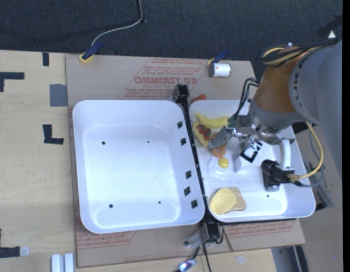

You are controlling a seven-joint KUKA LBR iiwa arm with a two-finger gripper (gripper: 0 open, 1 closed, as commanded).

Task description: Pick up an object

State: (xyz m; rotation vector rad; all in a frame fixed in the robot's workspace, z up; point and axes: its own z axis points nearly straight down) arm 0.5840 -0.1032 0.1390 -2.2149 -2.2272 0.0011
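Observation:
The right white bin (296, 205) holds a yellow banana (211, 120), a small red berry cluster (204, 132), a small orange piece (218, 151), a toy fried egg (222, 164) and a pale yellow flat piece (226, 200). My gripper (229, 149) hangs over the middle of this bin, just above the egg and beside the orange piece. Its two grey fingers (219, 137) are spread apart, with nothing gripped between them. The left finger partly covers the orange piece and the banana's end.
The left white bin (84, 118) lies beside the right one, with a row of black clips (189, 174) along the shared wall. A small silver cylinder (221, 69) sits on the board behind the bins. A black fitting with a yellow cable (272, 174) hangs off the arm.

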